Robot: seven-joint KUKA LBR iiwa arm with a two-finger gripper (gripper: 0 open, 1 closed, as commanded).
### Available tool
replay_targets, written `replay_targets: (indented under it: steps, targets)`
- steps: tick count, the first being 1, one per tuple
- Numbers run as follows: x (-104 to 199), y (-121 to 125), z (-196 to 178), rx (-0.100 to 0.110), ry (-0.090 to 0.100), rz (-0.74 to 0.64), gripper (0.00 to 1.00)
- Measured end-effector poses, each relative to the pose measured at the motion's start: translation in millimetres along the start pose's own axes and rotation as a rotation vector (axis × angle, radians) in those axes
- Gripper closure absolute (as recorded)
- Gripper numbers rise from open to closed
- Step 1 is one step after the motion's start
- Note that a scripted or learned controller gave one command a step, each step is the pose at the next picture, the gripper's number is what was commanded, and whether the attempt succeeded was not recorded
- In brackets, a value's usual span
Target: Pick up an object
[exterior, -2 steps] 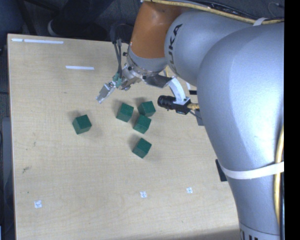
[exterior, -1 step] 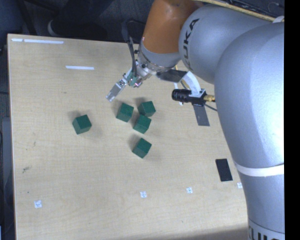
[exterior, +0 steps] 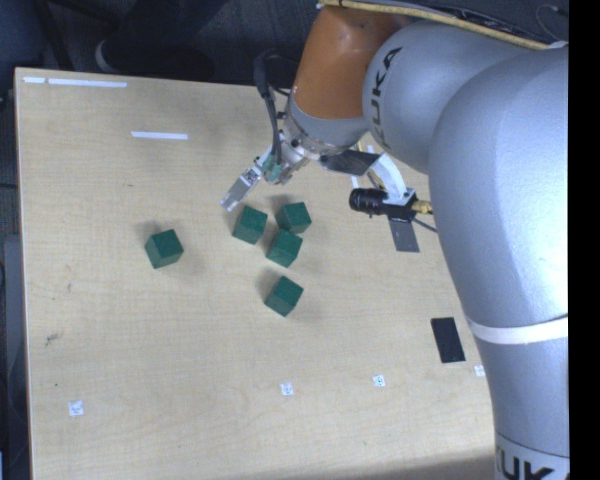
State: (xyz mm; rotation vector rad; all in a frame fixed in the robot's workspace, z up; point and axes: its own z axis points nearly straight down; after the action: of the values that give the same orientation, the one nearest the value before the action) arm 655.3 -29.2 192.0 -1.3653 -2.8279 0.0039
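Several dark green cubes lie on a light wooden board [exterior: 130, 348]. One cube [exterior: 164, 248] sits alone at the left. Three cubes are bunched near the middle: one [exterior: 249, 225], one [exterior: 294, 216] and one [exterior: 284, 247]. Another cube [exterior: 283, 295] lies just below them. My gripper [exterior: 242, 190] hangs off the orange-banded wrist [exterior: 340, 63], pointing down and left. Its tip is just above and left of the cube bunch, close to the upper-left cube. I see nothing held in it.
The big grey arm [exterior: 490, 168] covers the board's right side. A black flat piece [exterior: 446, 339] and a grey one [exterior: 404, 233] lie beside it. A white tape strip [exterior: 160, 135] is at the upper left. Small white markers [exterior: 287, 389] dot the front.
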Motion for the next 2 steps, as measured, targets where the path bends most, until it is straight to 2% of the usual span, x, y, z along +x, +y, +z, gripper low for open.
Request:
replay_targets:
  steps: [1,2]
  targets:
    - [-8.8,-15.3,-28.0,-0.003,-0.002,-0.072,0.0]
    - [-14.4,-18.5,-0.6,-0.002,0.0,-0.202,0.0]
